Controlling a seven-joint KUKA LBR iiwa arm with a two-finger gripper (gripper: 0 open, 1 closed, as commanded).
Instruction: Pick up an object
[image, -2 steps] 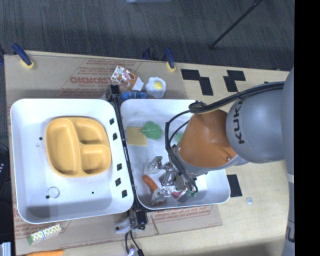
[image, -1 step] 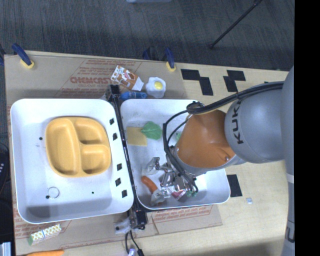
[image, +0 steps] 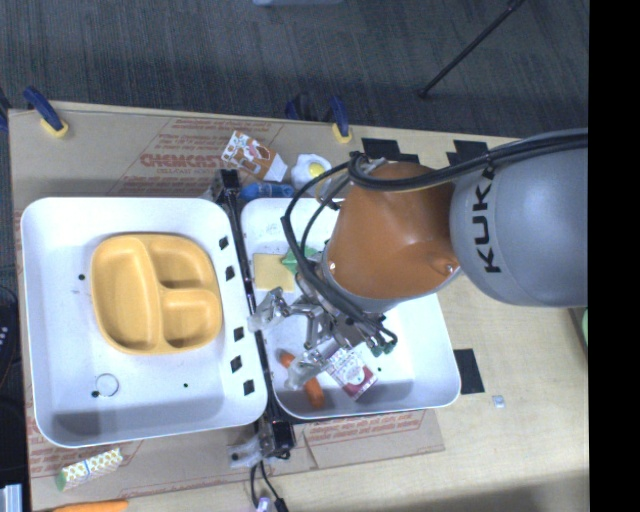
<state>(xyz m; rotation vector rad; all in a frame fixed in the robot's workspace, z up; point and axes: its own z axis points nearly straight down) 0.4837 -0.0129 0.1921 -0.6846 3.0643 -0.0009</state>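
Claw (image: 322, 345) hangs low in the right bin (image: 440, 345), lower centre of the frame, over a red-and-white packet (image: 352, 372) and an orange piece (image: 312, 392), presumably lined up for a grab. Its metal parts blur together, so I cannot tell its opening or whether it holds anything. The yellow tray (image: 155, 292) sits in the left bin (image: 50, 300).

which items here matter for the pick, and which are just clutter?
Job:
- claw, low in the right bin
- red-and-white packet by the claw
- orange piece beside the packet
- pale yellow block further back in the bin

Lying about:
- yellow divided tray in the left bin
- snack packet on the cardboard behind the bins
- wrapped sweet in front of the left bin
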